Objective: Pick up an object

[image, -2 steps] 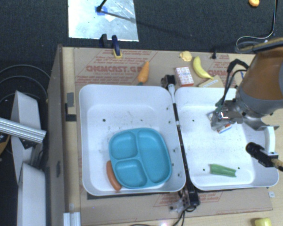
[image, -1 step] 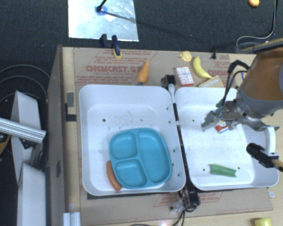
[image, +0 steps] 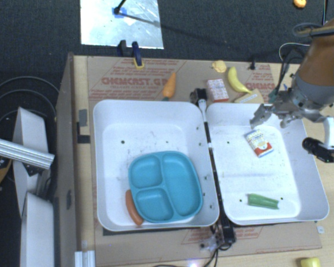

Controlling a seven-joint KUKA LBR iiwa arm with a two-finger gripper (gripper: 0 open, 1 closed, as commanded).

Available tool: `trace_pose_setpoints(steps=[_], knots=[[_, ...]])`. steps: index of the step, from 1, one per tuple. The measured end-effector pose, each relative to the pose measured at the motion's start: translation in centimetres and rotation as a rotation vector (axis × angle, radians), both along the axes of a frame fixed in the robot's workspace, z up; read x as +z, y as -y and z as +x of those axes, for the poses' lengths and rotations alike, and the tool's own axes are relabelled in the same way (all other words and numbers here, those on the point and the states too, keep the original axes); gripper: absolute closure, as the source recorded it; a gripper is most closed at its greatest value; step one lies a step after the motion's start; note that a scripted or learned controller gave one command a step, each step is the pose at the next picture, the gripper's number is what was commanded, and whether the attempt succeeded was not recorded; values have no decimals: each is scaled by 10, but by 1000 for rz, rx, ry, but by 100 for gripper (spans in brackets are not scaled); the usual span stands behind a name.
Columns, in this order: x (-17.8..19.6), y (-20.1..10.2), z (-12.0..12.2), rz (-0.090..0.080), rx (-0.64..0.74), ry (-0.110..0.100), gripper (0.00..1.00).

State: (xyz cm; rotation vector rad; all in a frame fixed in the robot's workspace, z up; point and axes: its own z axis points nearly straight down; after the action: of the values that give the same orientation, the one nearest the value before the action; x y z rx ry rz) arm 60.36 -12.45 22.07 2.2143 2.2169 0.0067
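A grey arm (image: 323, 60) reaches in from the right and hangs its gripper (image: 274, 113) over the far end of the right bin (image: 309, 174), just above a small white-and-red carton (image: 259, 143). The jaws look spread, one finger pointing down-left toward the carton and the other angled right, with nothing between them. The carton lies flat on the bin floor, tilted, clear of the walls, which leaves room for fingers on either side; it seems the likeliest target, being the nearest thing under the tool.

A green pod (image: 263, 201) lies well apart near the bin's front edge, flat and low, probably a harder pinch. In the left bin (image: 108, 149), a blue tray (image: 165, 186) sits at the front with an orange sausage (image: 133, 207) tucked against its left rim, partly under it.

On the bench (image: 128, 82) beyond the bins rest a carrot (image: 169, 85), a small box (image: 217, 89) and a banana (image: 236, 81), all outside either bin. No grasp is yet made: the arm appears poised to descend.
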Motion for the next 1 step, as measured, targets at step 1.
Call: trace_pose_setpoints(steps=[1], knots=[[-59,33,0,1,-2,-9,0]])
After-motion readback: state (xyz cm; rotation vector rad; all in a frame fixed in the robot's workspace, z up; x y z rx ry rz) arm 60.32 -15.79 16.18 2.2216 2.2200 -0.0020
